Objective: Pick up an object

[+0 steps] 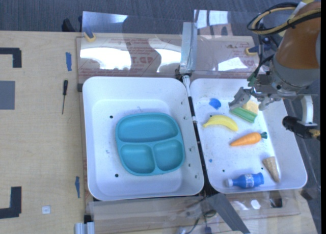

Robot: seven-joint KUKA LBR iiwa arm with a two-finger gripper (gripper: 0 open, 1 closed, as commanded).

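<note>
My gripper hangs over the back of the right bin, open, with its fingers spread. Right under them lies a green block with a pale yellow piece; the fingers straddle its far end and are not closed on it. Also in that bin are a small blue piece, a yellow banana, an orange carrot, a tan ice-cream cone and a blue bottle.
The left bin holds a teal divided plate. A metal divider stands behind the seam between the bins. Cables and the orange-banded arm fill the upper right. A screwdriver lies on the bench at left.
</note>
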